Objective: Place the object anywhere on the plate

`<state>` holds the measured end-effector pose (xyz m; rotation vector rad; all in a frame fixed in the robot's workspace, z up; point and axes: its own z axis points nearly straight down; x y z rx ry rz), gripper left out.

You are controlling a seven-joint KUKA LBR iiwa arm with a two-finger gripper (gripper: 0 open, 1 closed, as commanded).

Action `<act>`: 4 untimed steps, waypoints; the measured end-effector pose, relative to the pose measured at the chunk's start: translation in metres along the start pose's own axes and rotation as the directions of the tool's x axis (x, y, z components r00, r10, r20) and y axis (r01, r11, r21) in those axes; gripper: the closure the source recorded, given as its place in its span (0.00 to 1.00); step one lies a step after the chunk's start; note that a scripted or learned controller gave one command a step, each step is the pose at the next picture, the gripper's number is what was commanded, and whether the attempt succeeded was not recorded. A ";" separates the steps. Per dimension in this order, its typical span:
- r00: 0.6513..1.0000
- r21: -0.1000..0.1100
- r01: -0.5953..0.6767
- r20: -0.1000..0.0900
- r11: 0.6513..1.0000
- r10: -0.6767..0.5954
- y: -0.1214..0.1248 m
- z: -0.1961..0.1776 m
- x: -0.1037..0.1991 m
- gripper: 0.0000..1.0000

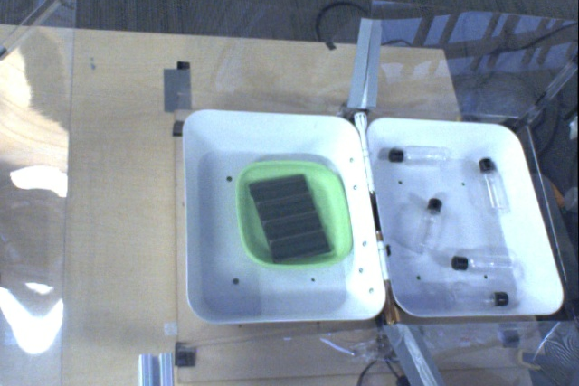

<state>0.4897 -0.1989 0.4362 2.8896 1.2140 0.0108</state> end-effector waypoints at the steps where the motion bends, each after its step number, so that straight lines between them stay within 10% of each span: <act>1: 0.992 -0.001 -0.126 0.000 0.992 0.126 0.001 0.000 -0.003 0.00; 4: 0.959 0.000 -0.285 0.001 0.959 0.285 0.004 0.001 -0.006 0.00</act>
